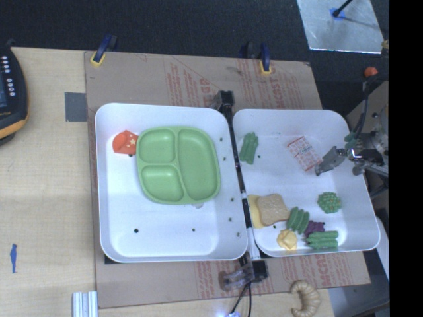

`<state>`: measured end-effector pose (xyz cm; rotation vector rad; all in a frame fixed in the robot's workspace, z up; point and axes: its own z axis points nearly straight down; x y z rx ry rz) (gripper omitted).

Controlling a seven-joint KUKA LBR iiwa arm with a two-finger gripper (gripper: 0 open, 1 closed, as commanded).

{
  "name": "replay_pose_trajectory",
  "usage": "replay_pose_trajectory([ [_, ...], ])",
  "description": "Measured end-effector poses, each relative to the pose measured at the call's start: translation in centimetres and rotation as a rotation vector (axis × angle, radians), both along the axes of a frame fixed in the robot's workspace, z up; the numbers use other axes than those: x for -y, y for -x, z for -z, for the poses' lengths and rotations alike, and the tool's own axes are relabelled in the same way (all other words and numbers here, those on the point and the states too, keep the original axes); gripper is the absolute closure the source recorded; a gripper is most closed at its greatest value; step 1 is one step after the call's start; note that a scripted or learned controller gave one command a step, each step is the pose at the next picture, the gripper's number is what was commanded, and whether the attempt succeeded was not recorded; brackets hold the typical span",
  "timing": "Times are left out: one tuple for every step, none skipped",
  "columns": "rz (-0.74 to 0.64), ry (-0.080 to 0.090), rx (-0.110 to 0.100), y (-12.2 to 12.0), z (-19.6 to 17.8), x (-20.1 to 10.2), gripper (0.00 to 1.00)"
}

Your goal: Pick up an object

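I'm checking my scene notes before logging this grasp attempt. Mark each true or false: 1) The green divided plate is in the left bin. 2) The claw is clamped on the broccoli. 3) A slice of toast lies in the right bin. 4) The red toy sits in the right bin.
1) True: the green divided plate lies in the left bin.
2) False: the claw hangs above the broccoli, apart from it.
3) True: the toast lies in the right bin.
4) False: the red toy sits in the left bin, beside the plate.
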<state>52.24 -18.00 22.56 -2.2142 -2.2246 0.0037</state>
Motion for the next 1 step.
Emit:
replay_pose_trajectory([
  [-0.006, -0.003, -0.006, -1.39, 8.06, -4.63, 0.0],
])
